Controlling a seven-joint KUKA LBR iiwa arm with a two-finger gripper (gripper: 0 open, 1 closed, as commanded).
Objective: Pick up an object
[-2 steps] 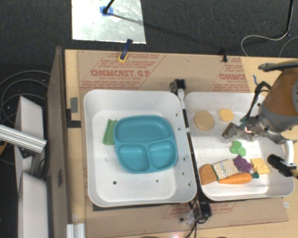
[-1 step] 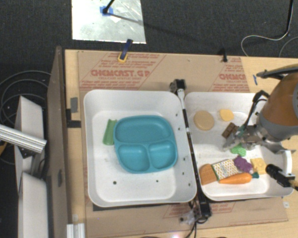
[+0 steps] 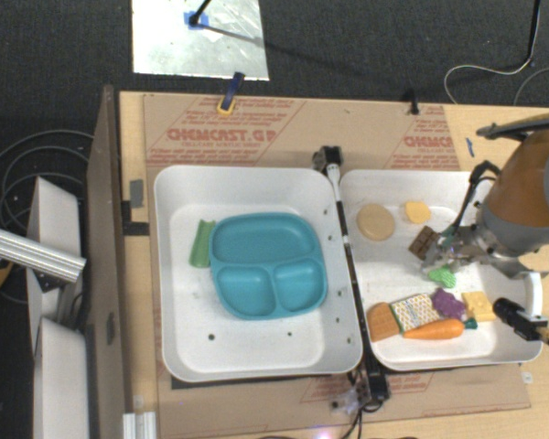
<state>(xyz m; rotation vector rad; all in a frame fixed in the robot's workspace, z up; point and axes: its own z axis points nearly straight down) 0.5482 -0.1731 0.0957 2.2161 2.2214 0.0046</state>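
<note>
The right bin [image 3: 384,350] holds several toy foods: a tan round cookie [image 3: 377,221], a yellow disc [image 3: 418,212], a brown block [image 3: 423,241], a green piece [image 3: 442,276], purple grapes [image 3: 447,302], an orange carrot [image 3: 434,331], a patterned cracker [image 3: 414,311], a brown bread slice [image 3: 382,321] and a yellow cheese square [image 3: 479,305]. My gripper [image 3: 454,249] hangs low over the bin's middle right, just right of the brown block and just above the green piece. The wrist hides its tips.
The left bin [image 3: 178,337] carries a blue divided plate [image 3: 267,265] and a green strip [image 3: 201,243] at the plate's left. A metal rail [image 3: 344,227] separates the bins. The arm's orange band [image 3: 531,183] leans over the right bin's far right side.
</note>
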